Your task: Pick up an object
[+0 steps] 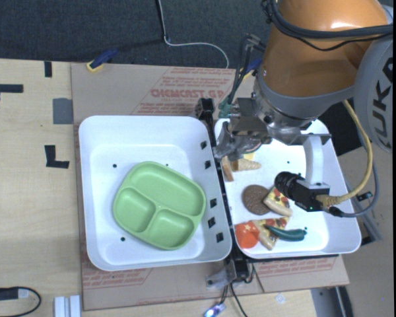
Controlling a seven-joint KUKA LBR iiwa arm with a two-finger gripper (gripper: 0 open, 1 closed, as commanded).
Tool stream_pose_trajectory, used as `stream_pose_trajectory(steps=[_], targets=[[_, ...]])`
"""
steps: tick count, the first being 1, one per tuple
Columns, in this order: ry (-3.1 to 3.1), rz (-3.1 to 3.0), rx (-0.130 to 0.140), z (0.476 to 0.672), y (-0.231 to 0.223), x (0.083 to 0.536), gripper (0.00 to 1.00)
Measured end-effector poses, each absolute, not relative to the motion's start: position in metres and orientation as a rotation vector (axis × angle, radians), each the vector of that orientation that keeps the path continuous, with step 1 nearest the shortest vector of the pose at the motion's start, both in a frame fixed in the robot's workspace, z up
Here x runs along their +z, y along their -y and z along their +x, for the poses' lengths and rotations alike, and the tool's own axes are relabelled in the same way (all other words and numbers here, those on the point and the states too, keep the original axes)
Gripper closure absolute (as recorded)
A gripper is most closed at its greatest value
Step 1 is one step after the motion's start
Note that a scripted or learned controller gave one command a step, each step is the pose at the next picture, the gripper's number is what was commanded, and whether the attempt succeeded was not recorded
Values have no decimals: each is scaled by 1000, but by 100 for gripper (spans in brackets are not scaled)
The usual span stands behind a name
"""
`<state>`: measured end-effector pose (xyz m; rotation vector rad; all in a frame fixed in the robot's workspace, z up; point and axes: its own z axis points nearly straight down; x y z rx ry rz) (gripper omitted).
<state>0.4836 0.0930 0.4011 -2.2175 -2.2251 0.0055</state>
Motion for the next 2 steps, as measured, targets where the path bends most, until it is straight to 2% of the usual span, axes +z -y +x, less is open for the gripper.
stream_pose_trajectory(steps=[1,2], targets=[[2220,-2222,4,484,-76,393,100],[2223,-2220,1,484,-72,405,100]])
